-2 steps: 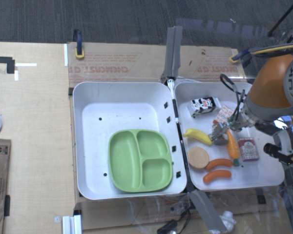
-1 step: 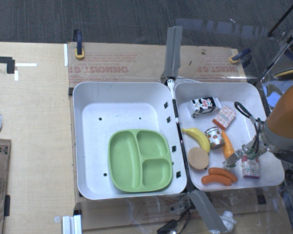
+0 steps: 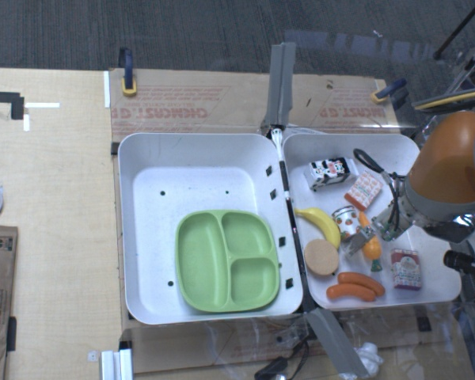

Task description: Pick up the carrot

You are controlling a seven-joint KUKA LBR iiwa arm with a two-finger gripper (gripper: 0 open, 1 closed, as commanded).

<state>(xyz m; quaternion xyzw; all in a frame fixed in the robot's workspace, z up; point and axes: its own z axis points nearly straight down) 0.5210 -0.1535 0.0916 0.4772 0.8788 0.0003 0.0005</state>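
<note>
The carrot is a small orange piece lying in the right bin, between a can and a red-and-white packet. My gripper is down in that bin, right over the carrot and partly covering it. The grey arm with its orange band reaches in from the right. The wrist hides how the carrot sits against the gripper.
The right bin also holds a banana, a round tan disc, two sausages, a can, a black-and-white carton, a pink box and the packet. A green divided plate lies in the left bin.
</note>
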